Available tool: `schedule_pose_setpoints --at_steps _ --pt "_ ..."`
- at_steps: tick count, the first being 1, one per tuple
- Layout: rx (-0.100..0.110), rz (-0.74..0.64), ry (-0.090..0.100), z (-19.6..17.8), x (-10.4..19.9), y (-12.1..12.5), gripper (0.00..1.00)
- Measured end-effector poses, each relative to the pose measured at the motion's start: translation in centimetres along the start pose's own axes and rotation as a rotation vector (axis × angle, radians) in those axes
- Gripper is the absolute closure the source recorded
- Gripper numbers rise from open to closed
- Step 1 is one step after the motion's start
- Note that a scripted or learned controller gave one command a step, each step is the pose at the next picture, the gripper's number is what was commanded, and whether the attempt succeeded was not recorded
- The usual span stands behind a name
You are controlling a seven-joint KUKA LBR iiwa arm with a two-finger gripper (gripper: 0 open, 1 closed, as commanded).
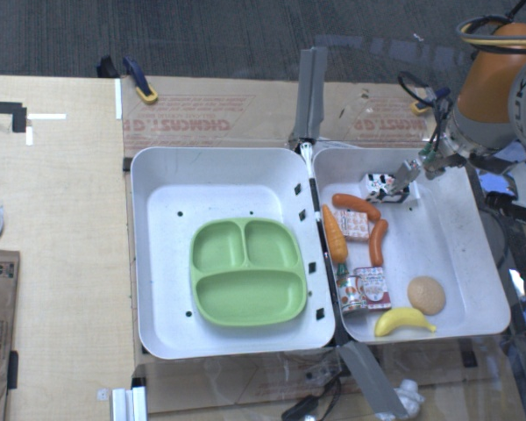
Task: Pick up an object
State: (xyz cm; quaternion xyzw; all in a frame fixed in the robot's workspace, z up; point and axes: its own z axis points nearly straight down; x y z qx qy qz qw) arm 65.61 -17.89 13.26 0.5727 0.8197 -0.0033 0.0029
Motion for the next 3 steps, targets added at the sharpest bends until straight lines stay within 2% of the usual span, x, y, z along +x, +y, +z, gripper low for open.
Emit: schedule_pose_setpoints --at_steps 1,2,3 --pt "-0.008 -0.157 0.002 3.6 5.0 -1.5 0.0" --pt "-0.002 -0.197 0.008 4.2 9.9 -6.4 0.0" --pt "0.001 -0.192 0.01 3.5 9.8 -6.4 1.0"
